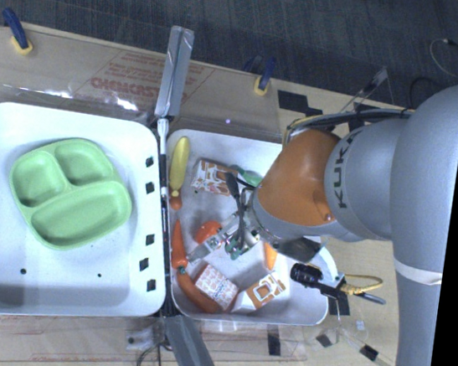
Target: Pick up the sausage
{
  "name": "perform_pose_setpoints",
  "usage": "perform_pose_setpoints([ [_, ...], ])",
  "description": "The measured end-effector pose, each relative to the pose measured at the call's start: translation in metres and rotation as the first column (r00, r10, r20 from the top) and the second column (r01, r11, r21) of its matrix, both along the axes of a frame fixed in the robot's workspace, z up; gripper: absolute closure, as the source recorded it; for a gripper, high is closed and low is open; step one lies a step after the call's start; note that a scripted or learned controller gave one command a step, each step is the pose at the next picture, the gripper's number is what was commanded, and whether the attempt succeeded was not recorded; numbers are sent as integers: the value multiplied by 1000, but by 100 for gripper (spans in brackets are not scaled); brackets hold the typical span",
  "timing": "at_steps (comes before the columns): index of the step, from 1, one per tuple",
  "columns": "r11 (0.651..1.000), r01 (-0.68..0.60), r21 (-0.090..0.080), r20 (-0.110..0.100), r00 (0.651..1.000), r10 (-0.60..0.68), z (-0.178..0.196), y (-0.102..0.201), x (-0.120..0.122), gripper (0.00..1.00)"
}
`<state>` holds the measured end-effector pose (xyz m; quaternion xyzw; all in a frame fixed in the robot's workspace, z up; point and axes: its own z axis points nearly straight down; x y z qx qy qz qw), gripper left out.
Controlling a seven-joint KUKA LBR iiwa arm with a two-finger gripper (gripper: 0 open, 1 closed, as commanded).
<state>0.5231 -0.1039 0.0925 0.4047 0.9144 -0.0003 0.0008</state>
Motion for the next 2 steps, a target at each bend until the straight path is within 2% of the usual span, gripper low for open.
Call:
perform_pose_setpoints([
  [1, 1000, -5, 1, -2, 1000, 5, 9, 1, 0, 100],
  [2, 1000, 15, 1, -1, 1000, -15, 100, 62, 57, 100],
])
